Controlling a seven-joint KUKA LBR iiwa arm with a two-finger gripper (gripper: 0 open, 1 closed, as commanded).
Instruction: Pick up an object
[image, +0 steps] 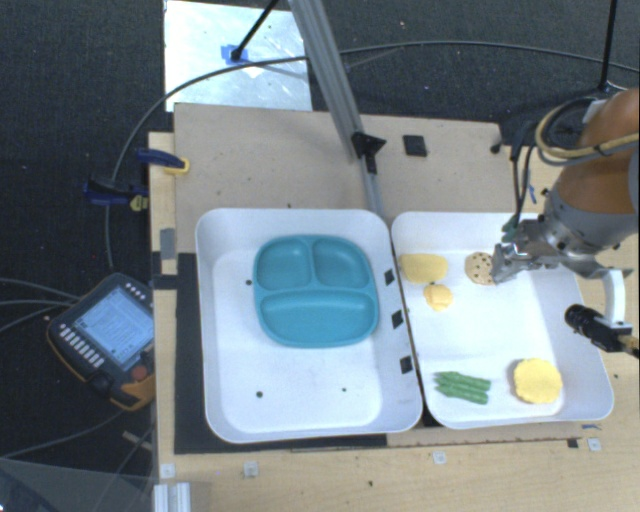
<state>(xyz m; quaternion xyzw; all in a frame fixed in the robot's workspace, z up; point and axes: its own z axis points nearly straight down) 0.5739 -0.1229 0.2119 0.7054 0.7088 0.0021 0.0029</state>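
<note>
Roughly, relative to the cookie (480, 267):
Cookie: lay in right bin (590, 405), far side.
Gripper (500, 262): touched its right edge; finger state impossible to tell.
Yellow pieces (424, 267): just left.
Green beans (462, 386): well nearer.
Blue plate (316, 291): left bin (225, 400).

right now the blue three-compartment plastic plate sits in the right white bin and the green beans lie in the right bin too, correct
Not quite. The camera view shows the blue three-compartment plastic plate in the left white bin, not the right one. The green beans do lie in the right white bin, near its front edge.
</note>
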